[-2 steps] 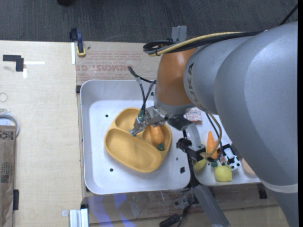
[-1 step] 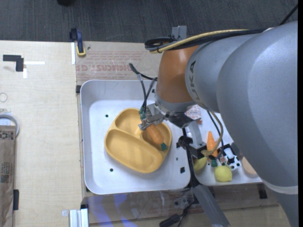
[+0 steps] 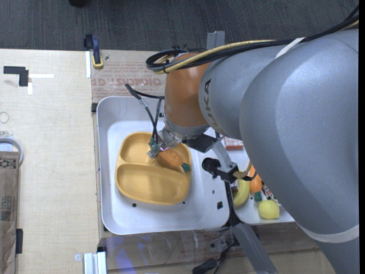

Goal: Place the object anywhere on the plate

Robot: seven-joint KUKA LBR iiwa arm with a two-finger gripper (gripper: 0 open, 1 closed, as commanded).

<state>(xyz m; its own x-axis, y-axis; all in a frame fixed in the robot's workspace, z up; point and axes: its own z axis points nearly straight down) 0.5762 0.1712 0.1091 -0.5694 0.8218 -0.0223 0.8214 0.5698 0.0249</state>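
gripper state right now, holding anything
Gripper: over the yellow plate, against the orange object; grip cannot be told.

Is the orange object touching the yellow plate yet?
Touching. In the camera view the orange object rests on the yellow plate at its right rim, no gap showing.

Plate's (image 3: 149, 181) big front compartment is wide open, and so is the white bin floor (image 3: 114, 210) left of it and in front. The arm (image 3: 274, 113) hogs the right side and hangs over the plate's far right rim, with fruit (image 3: 256, 196) crowding the neighbouring bin.
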